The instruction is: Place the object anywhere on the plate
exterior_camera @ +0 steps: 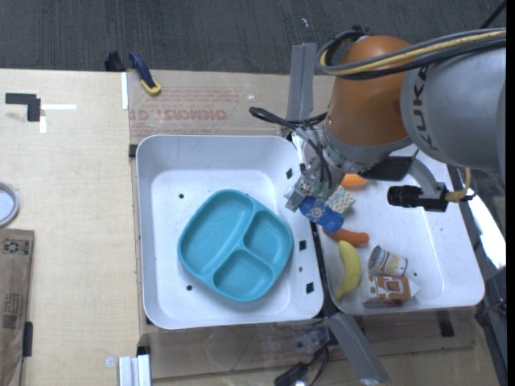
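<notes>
Camera view shows the counter (64, 175) from above, with two white bins side by side. The left bin (161, 167) holds a blue plate (235, 245) with three compartments, lying a little tilted in the middle of the bin floor. The grey arm (451, 95) with its orange band (366, 95) reaches in from the right, and the gripper (310, 193) hangs over the wall shared by the two bins, near the far corner. Whether it is open or closed on anything cannot be told, since cables and the wrist hide it. Just below it sits a small blue packet (322, 212), touching or just beside a pale speckled packet (341, 201), at the left edge of the right bin (438, 240). In that bin also lie a small orange piece (355, 181), a carrot (352, 236), a banana (348, 268), a small can (386, 260) and an orange carton (391, 289).
</notes>
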Tool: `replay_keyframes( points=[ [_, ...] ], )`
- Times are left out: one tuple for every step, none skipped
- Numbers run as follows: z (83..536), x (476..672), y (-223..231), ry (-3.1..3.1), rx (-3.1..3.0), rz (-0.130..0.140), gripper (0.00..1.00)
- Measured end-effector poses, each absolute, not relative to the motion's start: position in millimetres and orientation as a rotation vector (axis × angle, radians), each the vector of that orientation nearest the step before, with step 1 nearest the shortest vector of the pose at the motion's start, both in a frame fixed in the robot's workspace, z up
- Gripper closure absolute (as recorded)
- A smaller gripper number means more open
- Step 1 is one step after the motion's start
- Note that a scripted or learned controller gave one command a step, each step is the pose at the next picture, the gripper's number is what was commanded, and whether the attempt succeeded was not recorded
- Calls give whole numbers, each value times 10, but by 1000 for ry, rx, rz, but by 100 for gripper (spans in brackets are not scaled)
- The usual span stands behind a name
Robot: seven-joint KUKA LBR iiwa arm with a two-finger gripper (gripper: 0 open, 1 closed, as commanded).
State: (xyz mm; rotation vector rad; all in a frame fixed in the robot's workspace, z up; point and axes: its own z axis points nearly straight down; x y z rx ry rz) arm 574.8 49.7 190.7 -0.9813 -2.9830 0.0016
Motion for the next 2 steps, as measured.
replay_keyframes(
  points=[
    [1913,5211,872,-2988,-969,1,100],
    [1999,5223,855,-2986,-978,0,100]
  ],
)
